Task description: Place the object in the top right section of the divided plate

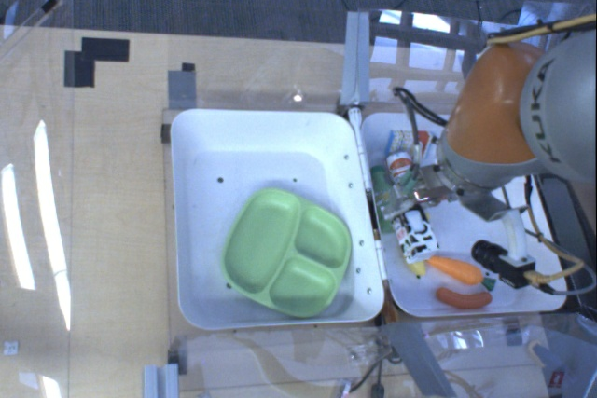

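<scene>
The light green divided plate (280,249) lies tilted in the left white bin (201,200), with nothing in its three sections. My gripper (411,199) hangs low over the left part of the right bin (541,305), beside the wall between the bins. Right under and around it are a small can with a red and white label (401,165), a green packet (381,185) and a black-and-white carton (418,238). The arm's grey and orange wrist hides most of the gripper from above.
An orange carrot (457,270) and a reddish-brown sausage (464,297) lie near the right bin's front edge. A small yellow piece (417,268) sits by the carton. A metal divider post (355,61) stands behind the bins.
</scene>
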Controlling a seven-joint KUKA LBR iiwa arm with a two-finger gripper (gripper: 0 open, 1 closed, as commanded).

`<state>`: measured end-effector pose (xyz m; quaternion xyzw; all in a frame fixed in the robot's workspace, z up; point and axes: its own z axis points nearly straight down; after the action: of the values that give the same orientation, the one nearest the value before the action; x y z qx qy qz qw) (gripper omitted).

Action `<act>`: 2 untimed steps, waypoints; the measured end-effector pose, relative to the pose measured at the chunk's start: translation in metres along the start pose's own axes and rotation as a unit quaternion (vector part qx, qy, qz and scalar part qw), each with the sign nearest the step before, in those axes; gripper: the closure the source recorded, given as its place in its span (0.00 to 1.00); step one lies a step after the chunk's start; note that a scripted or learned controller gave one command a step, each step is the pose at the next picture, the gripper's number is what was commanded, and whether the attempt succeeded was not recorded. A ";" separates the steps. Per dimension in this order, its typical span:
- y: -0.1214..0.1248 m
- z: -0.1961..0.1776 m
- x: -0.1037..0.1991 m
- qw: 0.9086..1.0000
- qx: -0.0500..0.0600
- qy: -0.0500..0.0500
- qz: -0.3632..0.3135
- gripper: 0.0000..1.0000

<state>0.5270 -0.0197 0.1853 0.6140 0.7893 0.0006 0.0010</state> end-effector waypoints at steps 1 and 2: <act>0.027 0.003 0.066 0.992 0.000 0.001 -0.124 1.00; 0.007 0.003 0.058 0.980 0.000 0.000 -0.197 1.00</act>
<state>0.5197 0.0386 0.1825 0.4466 0.8947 0.0008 0.0010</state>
